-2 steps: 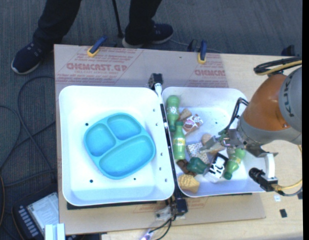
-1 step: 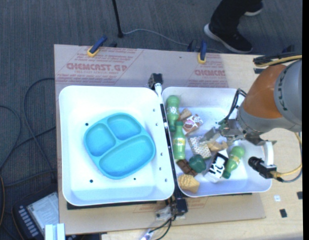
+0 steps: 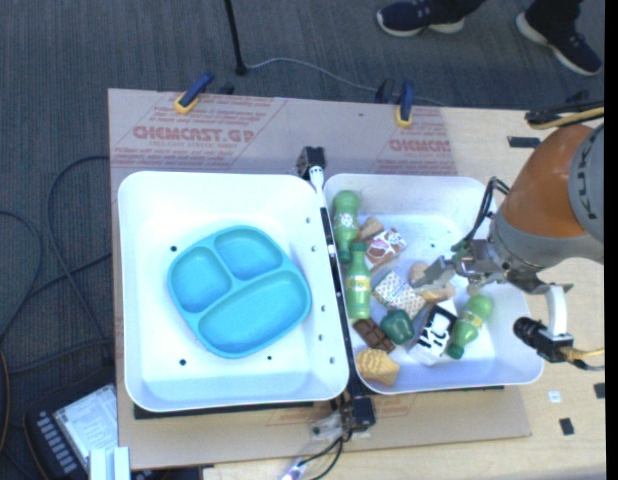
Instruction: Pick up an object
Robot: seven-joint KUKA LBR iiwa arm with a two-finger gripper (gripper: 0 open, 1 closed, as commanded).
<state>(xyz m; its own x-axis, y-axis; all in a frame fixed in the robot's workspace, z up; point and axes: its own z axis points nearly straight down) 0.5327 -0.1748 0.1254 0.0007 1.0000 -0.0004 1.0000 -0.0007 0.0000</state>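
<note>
Nearest the camera, off the desk's point(image 3: 289, 118) front-left corner, lie papers point(image 3: 79, 423) and a dark keyboard-like unit point(image 3: 49, 436) on the carpet; they have no part in the task.

Landmark: the right bin point(image 3: 509, 373).

Left of it sits the left bin point(image 3: 139, 298), touching along the shared wall. It carries a blue tray point(image 3: 239, 288) with three compartments, lying flat near the middle. The tray appears to be a set-down place, though that is a judgement.

Inside the right bin the loose objects are crowded toward its left wall and centre. A green bottle point(image 3: 346, 211) lies at the far-left corner, a second green bottle point(image 3: 360, 280) below it along the wall. A brown block point(image 3: 372, 333) and a waffle-like piece point(image 3: 379, 368) lie at the near-left corner. A third bottle point(image 3: 467, 323) and a black-and-white carton point(image 3: 436, 333) lie near the centre front, touching.

The pincer point(image 3: 439, 271) is low in the right bin's centre, over tan pieces point(image 3: 429, 283). The arm point(image 3: 549, 208) enters across the bin's right wall. Whether the pincer is wide or narrow cannot be told; nothing is seen gripped.

Assessment: the approach targets the densest cluster, where a blind grasp is likeliest to meet something. Risk: crowded neighbours may be nudged or jam the closure.

Clamps point(image 3: 194, 90) at the desk's far edge hold the cardboard sheet flat.
</note>
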